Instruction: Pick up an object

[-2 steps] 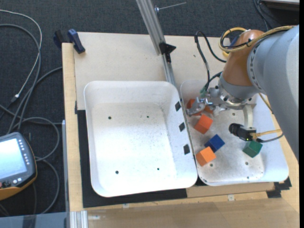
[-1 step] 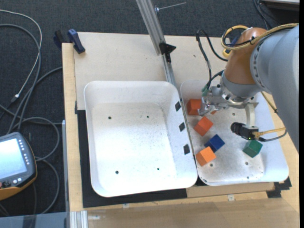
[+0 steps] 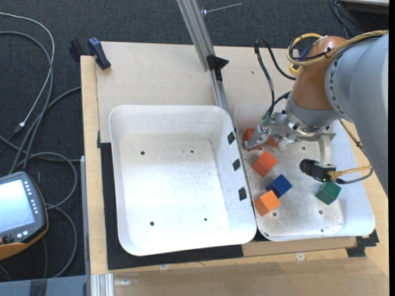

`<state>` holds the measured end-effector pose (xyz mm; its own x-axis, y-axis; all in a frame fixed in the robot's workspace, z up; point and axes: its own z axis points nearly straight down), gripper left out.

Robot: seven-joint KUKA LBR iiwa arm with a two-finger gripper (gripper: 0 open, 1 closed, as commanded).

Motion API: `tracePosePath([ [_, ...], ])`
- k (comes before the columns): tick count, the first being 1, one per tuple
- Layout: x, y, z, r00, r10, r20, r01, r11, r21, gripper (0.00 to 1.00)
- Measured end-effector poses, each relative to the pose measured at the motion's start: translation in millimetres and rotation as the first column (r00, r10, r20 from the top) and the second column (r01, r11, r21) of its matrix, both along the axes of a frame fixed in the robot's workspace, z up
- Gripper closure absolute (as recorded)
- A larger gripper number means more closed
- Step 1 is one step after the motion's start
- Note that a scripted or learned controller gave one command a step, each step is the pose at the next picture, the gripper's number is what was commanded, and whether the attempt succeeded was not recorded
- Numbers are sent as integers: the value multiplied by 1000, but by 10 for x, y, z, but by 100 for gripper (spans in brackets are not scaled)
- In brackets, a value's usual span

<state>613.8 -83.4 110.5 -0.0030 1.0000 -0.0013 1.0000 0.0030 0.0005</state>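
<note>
Bins first, from my screen's left: the left bin (image 3: 173,184) sits on the worktop (image 3: 154,73) with nothing but specks on its floor, and the right bin (image 3: 308,227) beside it carries all the blocks. I count five pieces I can make out there. An orange-red piece (image 3: 250,134) lies near the right bin's upper left corner, partly hidden under the tool (image 3: 266,134). Below it come one orange block (image 3: 265,163) and a second orange block (image 3: 268,202) close to the bin's left edge, with one blue block (image 3: 281,185) between and just right of them. One green block (image 3: 329,193) rests toward the bin's right edge, well apart from the rest.

That tool is down low over the upper left corner of the right bin, the arm (image 3: 345,85) reaching in from the right. Whether it is spread or closed I cannot tell (the wrist body and cabling cover it from this slant), so I won't claim anything is gripped.

My judgement is that the nearest candidate is the orange-red piece, which lies just left of the tool, touching or nearly so. The upper orange block sits just below the tool, toward the worktop's front edge.
</note>
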Motion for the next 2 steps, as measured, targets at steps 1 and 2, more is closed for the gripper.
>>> tracePosePath([
  [1,429,-81,-166,998,-10,-60,11,1000,12,0],
  [2,422,-86,-63,998,-10,-61,10,1000,10,100],
])
